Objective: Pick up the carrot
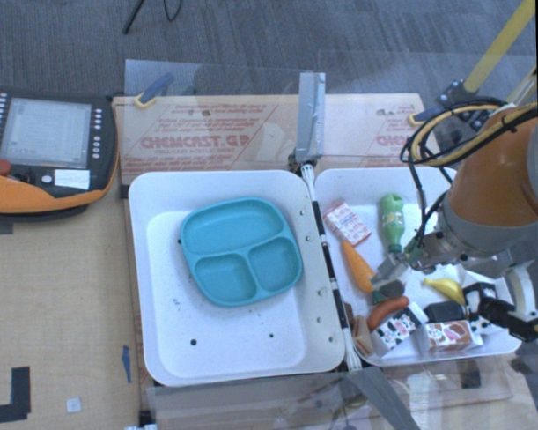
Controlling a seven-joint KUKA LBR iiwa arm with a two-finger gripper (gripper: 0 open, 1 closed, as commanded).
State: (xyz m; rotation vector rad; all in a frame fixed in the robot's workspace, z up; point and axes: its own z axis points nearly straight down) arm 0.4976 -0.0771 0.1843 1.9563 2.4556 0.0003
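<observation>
We see the carrot (357,265) lying in the right bin (352,182), next to a green bottle (392,219) and a banana (444,288). The tool (387,273) sits just beside it; we cannot tell its grip. The left bin (157,284) holds a blue plate (241,251).

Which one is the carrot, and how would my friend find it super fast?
Look in the right white bin, the one crowded with toy food, beside the bin holding the blue plate. Along its left side, just below a small red and white packet, lies the carrot. It is the plain orange, pointed stick; the green bottle and yellow banana nearby differ in colour.
</observation>
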